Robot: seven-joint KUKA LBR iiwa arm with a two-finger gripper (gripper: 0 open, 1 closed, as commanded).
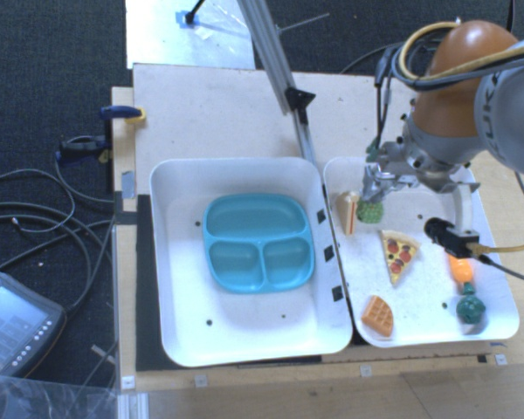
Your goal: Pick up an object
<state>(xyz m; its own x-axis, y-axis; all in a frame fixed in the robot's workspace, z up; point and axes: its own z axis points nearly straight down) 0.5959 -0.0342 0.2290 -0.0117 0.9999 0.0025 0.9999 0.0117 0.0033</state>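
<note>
**End effector low over the green toy in the right bin**

The grey arm with its orange band reaches in from three o'clock, and its end effector (pixel 377 184) hangs low at the upper-left part of the right-hand shallow white bin (pixel 506 321). Directly beneath it sits a small green bumpy plastic toy (pixel 370 209), the likeliest target for the pick. Metal parts of the tool come down on and around the toy's top, but whether they are spread, pressed together or already pinching it I cannot tell — the wrist and the slant of the view hide the tips.

Other candidates lie in the same bin. A tan, sandwich-like toy slab with a red edge (pixel 348 213) stands just beside the green toy at its nine o'clock, near the bin wall. A toy pizza slice with red dots (pixel 398 256) lies at five o'clock from it, an orange waffle-patterned toy (pixel 377 316) further toward six o'clock, and a small orange toy (pixel 461 271) with a dark green toy (pixel 470 307) sit toward the bin's four o'clock corner. The left-hand white bin (pixel 170 321) carries a light blue three-compartment plastic tray (pixel 258 241).

By my reading the step in hand is the descent or the grasp itself — nothing is lifted, since the green toy rests on the bin floor. The next move calls for a firm closure on the toy, then a straight lift, keeping clear of the sandwich slab close alongside.
</note>
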